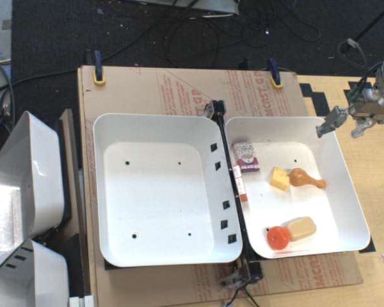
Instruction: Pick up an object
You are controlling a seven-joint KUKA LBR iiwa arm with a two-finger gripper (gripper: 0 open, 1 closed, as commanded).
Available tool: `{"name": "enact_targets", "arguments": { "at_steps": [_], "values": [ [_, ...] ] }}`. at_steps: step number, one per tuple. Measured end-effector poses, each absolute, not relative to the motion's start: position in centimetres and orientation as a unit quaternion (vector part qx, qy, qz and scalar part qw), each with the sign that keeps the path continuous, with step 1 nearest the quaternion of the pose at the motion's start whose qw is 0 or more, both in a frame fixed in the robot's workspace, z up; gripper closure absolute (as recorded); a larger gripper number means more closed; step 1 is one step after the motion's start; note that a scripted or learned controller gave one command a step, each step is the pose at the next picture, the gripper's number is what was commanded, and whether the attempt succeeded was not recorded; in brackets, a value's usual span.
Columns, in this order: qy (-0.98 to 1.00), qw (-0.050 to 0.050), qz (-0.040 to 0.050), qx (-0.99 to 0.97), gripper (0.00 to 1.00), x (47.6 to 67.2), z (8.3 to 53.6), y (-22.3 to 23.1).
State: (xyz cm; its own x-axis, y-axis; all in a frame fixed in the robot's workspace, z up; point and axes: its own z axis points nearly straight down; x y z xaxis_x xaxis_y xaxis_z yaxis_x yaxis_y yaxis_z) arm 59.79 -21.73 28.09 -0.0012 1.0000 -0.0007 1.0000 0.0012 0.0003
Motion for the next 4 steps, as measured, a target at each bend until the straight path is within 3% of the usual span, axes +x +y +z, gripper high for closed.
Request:
{"name": "enact_targets", "arguments": {
  "at_steps": [1, 2, 3, 4],
  "values": [
    [0.709, -0.003, -0.0013, 0.705, 0.00, 60.7, 18.8, -18.1],
    [0.707, 0.000, -0.0001, 0.707, 0.00, 58.8, 10.6, -17.2],
    [0.709, -0.001, -0.0005, 0.705, 0.00, 57.3, 9.1, -13.4],
    [0.707, 0.000, 0.0001, 0.707, 1.00, 57.4, 10.2, -13.5]
  ]
}}
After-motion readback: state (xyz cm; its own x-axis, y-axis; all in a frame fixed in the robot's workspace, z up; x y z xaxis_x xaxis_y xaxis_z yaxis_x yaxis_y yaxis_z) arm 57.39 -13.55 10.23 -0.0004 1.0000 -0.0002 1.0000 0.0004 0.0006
